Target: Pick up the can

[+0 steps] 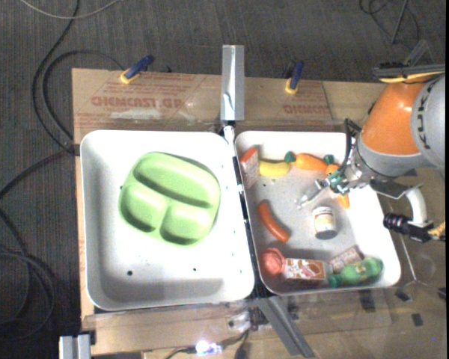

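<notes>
**Tool above the can, crowded bin**

Nearest, along the right bin's (389,234) front edge, lie a tomato (272,260), a carton (305,269) and a green bottle (357,271). Just behind them the can (325,221) stands upright on bare bin floor, a sausage (273,221) to its left. Beyond the can hangs the tool (325,189), apart from it and holding nothing; whether its fingers are spread or pressed together I cannot tell. Farther back lie a banana (273,168) and a carrot (312,161). The left bin (97,200) holds a green mould (170,197).

Risks, as I judge them: a descent slightly off-centre could tip the can, and it would roll toward the carton. The smooth round wall may slip from a shallow pinch.
</notes>
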`<act>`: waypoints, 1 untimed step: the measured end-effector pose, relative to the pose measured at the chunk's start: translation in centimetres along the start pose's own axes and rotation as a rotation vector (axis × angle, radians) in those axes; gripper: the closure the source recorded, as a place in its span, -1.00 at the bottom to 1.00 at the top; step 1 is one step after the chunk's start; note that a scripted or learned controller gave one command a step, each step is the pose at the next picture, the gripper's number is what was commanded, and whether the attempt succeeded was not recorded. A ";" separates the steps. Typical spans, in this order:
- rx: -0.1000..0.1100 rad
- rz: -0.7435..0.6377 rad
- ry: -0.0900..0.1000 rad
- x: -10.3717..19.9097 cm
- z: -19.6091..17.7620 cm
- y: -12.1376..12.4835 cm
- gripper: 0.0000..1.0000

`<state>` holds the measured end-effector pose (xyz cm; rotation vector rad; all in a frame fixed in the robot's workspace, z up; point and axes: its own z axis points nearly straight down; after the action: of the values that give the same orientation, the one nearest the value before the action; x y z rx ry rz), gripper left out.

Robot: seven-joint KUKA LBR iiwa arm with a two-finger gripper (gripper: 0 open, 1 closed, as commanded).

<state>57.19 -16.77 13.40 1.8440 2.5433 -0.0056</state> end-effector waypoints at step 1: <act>-0.013 0.147 -0.006 1.4 4.4 -2.0 -1.00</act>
<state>54.87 -16.06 9.04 2.0179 2.3917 0.0055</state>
